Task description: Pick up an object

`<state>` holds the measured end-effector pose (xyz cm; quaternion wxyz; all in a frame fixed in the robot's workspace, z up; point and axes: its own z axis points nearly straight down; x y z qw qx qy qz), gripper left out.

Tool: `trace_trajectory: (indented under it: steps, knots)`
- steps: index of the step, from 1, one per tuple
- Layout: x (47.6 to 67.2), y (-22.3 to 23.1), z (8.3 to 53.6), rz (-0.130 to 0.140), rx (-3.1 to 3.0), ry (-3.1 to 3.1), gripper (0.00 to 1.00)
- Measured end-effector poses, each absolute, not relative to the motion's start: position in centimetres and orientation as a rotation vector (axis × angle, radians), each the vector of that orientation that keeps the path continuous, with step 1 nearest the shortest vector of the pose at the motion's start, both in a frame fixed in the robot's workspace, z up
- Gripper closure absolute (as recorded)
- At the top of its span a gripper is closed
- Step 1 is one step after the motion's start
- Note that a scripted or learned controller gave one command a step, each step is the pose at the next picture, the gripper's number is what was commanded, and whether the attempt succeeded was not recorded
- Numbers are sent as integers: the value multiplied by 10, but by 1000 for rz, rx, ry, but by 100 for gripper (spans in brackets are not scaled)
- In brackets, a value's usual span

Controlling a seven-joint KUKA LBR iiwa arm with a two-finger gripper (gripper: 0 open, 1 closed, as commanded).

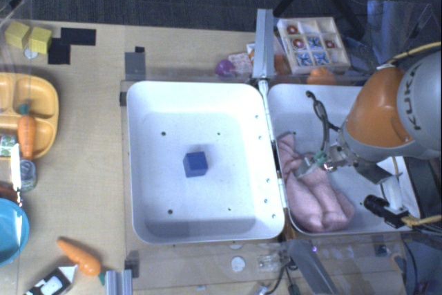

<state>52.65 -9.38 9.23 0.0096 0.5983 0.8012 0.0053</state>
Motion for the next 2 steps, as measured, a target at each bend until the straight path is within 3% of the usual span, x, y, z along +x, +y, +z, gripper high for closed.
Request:
trace_trajectory:
  steps: [1,2]
  knots:
    - [531,-92,105,27,1860,2498,100]
    - [629,-66,187,7,1691,2640,100]
